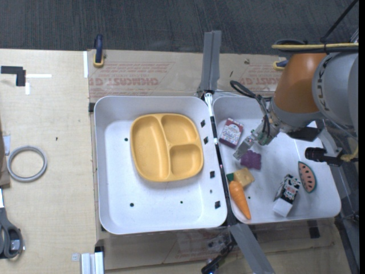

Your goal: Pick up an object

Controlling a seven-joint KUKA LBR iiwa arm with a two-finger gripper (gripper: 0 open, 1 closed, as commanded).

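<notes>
A divided plate [167, 147] lies in the left bin [108, 170]; the carrot [240, 199] lies in the right bin [319, 207].

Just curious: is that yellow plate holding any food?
Empty. All three compartments of the plate show bare yellow; the toy food lies in the other bin.

Faint red printed lettering runs across the brown cardboard sheet [149, 73] behind the two bins; it appears upside down and is too blurred to read with certainty. A small pink-and-white packet [231, 132] in the right white bin [319, 210] carries a label, illegible here.
</notes>
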